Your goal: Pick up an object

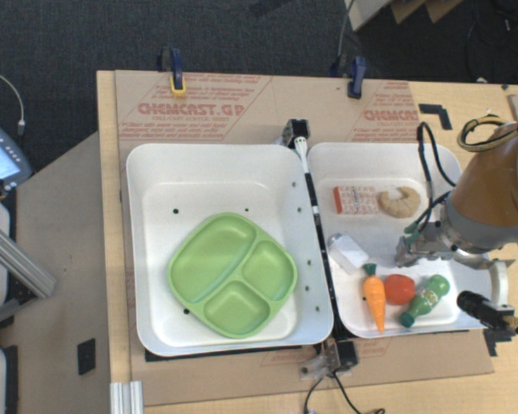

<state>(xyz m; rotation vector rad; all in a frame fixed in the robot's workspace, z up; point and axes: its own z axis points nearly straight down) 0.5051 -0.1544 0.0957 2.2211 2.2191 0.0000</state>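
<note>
carrot (375,302) lengthwise, tip toward camera

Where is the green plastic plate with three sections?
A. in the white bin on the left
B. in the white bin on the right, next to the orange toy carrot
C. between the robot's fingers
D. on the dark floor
A: the green plastic plate with three sections lies flat in the left white bin, while the orange toy carrot sits in the right white bin.
</note>
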